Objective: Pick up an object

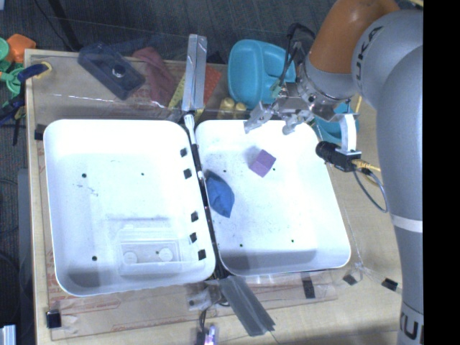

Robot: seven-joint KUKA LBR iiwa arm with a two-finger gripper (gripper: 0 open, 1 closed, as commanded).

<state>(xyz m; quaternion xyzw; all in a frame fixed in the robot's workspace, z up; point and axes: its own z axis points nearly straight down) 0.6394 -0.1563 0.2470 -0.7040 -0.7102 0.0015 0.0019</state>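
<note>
The arm point(381, 70) reaches in from the right and holds the pincer point(276, 121) above the far rim of the right bin point(330, 221). Its two fingers stand spread apart with nothing between them.

Two things lie in that bin for the taking. The blue cloth point(219, 195) sits crumpled against the near-left wall, close to the divide between the bins. The purple cube point(261, 162) lies on the open floor, nearer the pincer and a little toward the camera from it.

The cube looks the better choice: it is close, stands clear of the walls, and its flat sides should suit two fingers. To take it well, I judge the pincer should move over the cube, turn so the fingers face two opposite sides, and come straight down before closing. A slanted approach might nudge so light a piece aside. The cloth is soft and hugs the wall, which leaves a finger little room.

The left bin point(65, 214) has a clear tray point(147, 246) on its floor, faint against the white and hard to outline. The fingertips are small and partly lost against the clutter on the desk point(43, 77) behind, so how high they hang over the rim is hard to tell.
</note>
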